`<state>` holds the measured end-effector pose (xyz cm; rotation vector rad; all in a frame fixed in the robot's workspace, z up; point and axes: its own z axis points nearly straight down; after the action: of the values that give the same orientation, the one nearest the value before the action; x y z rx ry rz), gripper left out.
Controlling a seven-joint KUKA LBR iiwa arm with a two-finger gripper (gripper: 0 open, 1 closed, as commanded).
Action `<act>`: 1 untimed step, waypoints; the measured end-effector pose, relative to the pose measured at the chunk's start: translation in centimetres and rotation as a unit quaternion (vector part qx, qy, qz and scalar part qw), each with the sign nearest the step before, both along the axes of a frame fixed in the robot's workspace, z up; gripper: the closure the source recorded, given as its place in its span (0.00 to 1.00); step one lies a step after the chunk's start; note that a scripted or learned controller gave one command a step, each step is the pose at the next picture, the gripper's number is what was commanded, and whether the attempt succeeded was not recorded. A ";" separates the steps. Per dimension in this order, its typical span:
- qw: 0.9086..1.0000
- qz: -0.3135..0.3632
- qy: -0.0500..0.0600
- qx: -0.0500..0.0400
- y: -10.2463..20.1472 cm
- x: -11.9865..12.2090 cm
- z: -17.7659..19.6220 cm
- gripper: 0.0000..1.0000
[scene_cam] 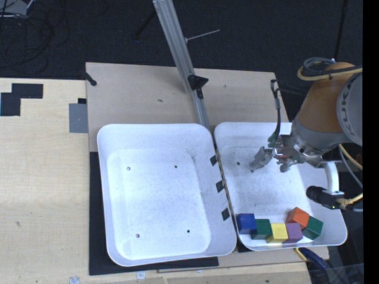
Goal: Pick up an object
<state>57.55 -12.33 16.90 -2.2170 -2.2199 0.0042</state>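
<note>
Several small blocks lie along the near edge of the right bin [249,141]: a blue block [246,222], a dark green block [260,230], a yellow block [276,232], a purple block [294,232], an orange block [298,216] and a green block [314,226]. My gripper [272,160] hangs over the middle of that bin, well behind the blocks. It is open, with one grey finger [259,158] spread to the left, and nothing sits between the fingers.
The left bin [118,141] stands beside the right one, joined by black clips [219,186]. A slanted metal rail [177,46] rises behind the bins. The arm's orange band [323,99] and cables fill the right side.
</note>
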 end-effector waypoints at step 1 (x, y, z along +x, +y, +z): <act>1.000 0.001 0.002 0.001 2.3 -0.8 -5.0 0.00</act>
<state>56.73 -10.06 11.86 -2.2127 -2.2186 0.0068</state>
